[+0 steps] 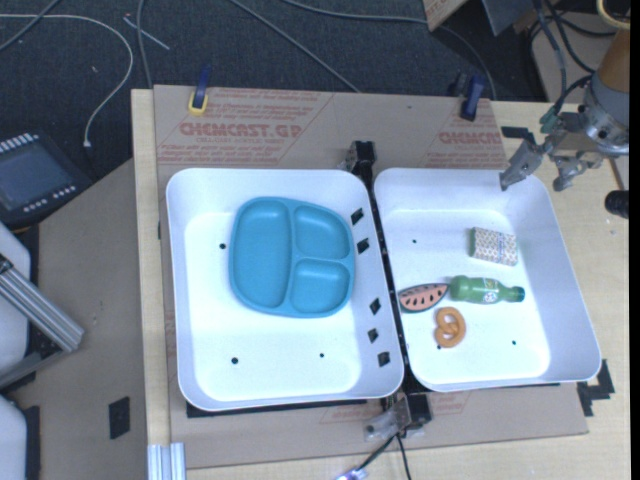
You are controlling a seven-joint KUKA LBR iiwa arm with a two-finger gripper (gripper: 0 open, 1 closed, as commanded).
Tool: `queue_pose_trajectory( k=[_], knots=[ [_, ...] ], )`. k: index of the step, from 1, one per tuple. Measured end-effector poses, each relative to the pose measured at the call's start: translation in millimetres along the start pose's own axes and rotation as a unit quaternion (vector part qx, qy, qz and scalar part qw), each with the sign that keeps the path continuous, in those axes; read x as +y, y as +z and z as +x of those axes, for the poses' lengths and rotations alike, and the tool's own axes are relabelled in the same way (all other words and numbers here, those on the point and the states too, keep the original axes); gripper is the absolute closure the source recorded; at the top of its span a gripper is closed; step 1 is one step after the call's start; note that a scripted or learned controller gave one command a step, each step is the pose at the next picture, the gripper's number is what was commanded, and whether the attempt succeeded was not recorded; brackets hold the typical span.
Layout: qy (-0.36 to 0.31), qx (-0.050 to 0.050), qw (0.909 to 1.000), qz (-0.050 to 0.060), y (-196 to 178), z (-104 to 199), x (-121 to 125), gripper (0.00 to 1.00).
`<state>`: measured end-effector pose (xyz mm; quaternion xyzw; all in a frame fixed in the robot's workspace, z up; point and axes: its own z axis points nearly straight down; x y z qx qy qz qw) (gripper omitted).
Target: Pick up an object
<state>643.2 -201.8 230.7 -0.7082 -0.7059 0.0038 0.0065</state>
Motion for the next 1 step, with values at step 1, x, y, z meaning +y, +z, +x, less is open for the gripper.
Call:
queue_pose_trajectory(
  k=[1],
  knots=[
    [-0.002, -0.002, 1.0, -0.007, -9.1, 0.8, 2.6, 0.0]
  ],
)
